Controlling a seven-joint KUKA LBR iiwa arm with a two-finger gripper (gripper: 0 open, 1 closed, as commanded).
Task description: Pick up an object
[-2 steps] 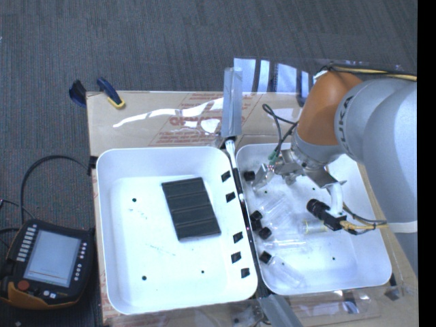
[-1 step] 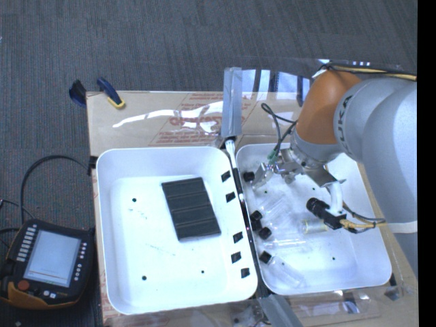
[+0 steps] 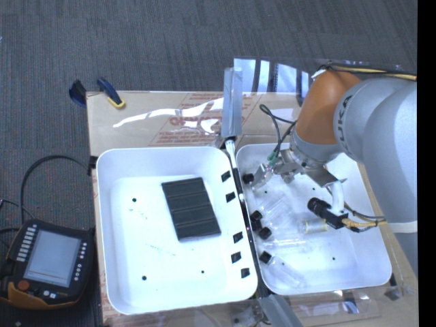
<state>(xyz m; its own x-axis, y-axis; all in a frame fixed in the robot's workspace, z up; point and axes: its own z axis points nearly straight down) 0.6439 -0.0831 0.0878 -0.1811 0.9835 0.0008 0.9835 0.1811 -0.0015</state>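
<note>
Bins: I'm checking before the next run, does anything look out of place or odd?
Nothing looks damaged or spilled. The dark slab lies flat but askew in the left bin. In the right bin, clear pieces lie scattered below the arm.

Left bin [image 3: 116, 182] open around dark slab [image 3: 191, 208]
</note>
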